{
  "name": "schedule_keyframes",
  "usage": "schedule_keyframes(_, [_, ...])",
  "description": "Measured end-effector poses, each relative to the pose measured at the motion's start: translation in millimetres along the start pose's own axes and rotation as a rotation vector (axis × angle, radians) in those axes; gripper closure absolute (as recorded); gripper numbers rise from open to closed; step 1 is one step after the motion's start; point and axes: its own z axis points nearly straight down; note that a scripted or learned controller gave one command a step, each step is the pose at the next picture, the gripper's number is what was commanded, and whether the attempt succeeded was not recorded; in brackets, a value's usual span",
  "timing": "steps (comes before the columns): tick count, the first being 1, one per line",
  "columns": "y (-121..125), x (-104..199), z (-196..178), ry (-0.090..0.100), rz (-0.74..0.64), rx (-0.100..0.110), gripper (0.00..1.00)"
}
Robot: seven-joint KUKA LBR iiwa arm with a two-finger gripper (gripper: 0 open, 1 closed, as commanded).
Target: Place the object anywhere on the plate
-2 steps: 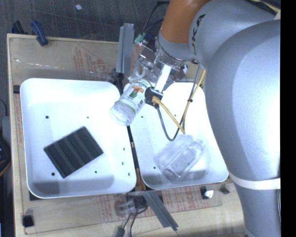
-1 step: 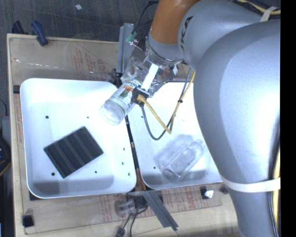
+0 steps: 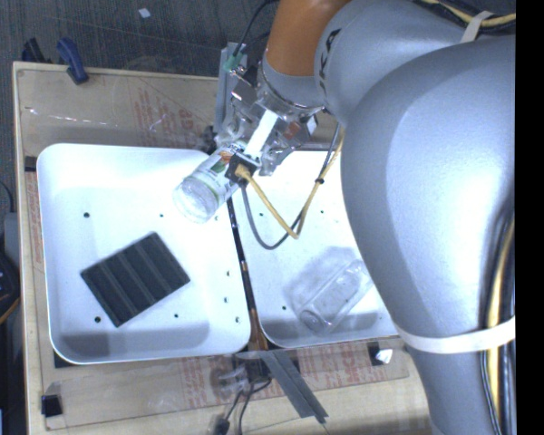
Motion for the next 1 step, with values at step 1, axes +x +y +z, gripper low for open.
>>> schedule_keyframes(1, [-2.7, 3.1, -16.2, 0.001, -0.021, 0.001, 1.00])
